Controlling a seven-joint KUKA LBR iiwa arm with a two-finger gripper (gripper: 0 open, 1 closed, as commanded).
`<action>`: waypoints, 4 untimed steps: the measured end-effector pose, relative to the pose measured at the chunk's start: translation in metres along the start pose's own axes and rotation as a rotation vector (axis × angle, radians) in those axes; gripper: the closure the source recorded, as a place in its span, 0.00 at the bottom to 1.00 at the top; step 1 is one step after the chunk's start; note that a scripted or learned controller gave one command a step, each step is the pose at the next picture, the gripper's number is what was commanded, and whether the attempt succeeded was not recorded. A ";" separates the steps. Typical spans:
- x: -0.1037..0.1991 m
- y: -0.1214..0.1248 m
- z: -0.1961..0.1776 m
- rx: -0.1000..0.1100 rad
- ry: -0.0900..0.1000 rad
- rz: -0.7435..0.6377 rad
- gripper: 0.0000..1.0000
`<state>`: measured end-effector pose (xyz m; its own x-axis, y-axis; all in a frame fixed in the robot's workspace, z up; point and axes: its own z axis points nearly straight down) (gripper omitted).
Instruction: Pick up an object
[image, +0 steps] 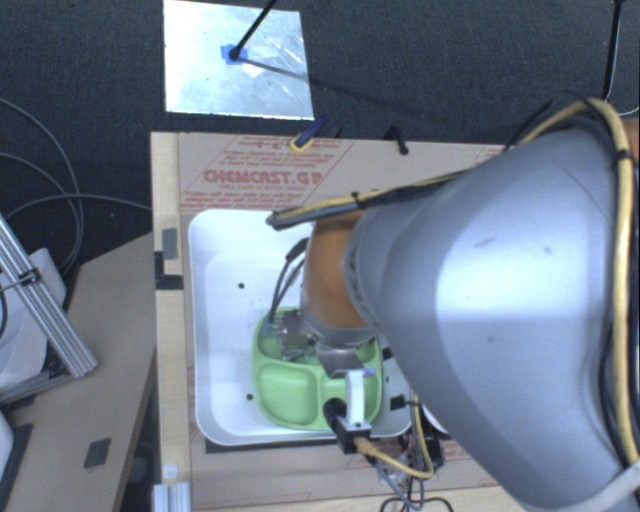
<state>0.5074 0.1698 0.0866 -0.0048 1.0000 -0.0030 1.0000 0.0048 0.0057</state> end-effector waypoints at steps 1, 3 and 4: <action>-0.003 0.002 -0.002 -0.009 0.000 0.007 0.00; -0.124 0.003 -0.097 0.009 0.003 0.009 0.00; -0.045 0.001 0.003 -0.005 0.007 -0.006 0.00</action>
